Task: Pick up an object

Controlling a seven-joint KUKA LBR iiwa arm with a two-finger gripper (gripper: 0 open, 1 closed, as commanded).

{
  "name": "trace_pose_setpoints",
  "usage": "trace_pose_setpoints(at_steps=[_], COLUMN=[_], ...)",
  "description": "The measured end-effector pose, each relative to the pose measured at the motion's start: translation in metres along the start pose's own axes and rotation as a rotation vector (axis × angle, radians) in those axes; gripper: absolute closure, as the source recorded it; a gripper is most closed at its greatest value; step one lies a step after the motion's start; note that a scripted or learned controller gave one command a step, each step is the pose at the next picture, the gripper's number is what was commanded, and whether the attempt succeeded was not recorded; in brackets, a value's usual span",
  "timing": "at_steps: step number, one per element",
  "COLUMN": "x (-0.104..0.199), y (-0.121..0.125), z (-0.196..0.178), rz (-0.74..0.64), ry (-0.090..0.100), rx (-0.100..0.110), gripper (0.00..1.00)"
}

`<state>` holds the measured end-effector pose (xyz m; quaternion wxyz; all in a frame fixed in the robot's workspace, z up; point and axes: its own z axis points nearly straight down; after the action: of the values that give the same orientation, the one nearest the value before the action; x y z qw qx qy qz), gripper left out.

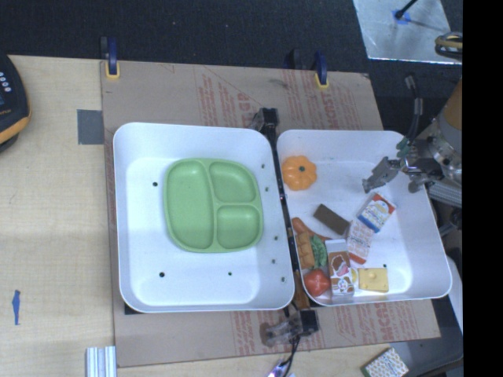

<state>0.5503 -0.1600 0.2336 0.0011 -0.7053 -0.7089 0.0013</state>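
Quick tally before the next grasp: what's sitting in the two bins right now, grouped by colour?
Green: 2, divided plate, small green piece
Orange: 2, pumpkin, carrot
Brown: 1, block
Red: 1, tomato
Yellow: 1, cheese wedge
White printed: 2, carton, card
Total: 9

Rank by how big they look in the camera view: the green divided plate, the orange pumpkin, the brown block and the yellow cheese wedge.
1. Green divided plate, by far the largest.
2. Orange pumpkin.
3. Brown block and yellow cheese wedge look about alike, so I won't rank them.
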Motion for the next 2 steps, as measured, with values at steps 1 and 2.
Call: trace_pose_setpoints(at_steps=[1, 2], x=[0.060, 0.040], y=[0.021, 0.018], z=[0.121, 0.143], rz=[-0.006, 0.000], ry=[0.004, 0.000], rx=[0.008, 0.004], gripper=[0.00, 0.00])
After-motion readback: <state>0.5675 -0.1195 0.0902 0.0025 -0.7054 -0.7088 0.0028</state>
